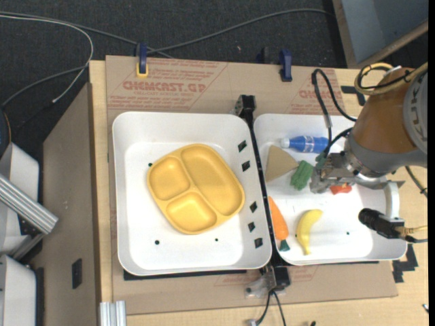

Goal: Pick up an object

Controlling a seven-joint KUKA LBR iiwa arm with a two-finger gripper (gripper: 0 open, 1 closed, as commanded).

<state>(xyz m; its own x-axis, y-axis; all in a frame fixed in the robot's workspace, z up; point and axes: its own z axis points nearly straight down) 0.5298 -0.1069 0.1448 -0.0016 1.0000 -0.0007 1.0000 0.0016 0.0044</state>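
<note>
1. Over the right white bin (353, 250), the two-finger gripper (331, 180) of the grey arm with its orange band (380, 117) is seen low among the objects; whether it is released or clenched on anything cannot be told, since the wrist body covers that part.
2. Just beside the gripper, on its left, a small dark green block-shaped object (301, 174) is found, and a small red-orange piece (342, 189) shows just under the tool. Either could be the thing aimed at; which one cannot be told.
3. A tan wedge-shaped piece (278, 163) lies touching or nearly touching the green object, and a blue-and-white marker-like tube (304, 143) lies near, above both. A crowded grasp is judged the main risk: two objects could be pinched at once, or the green one pushed against the wedge and slipped out.
4. Further off, a yellow plastic banana (306, 230) and an orange plastic carrot (279, 225) lie by the bin's lower left wall, well clear of the tool.
5. Black cables (325, 100) hang near the wrist; snagging is judged possible on a lift.
6. Left of the divider, a yellow three-compartment plastic plate (196, 187) rests in the left white bin (129, 182), well apart and not threatened.
</note>
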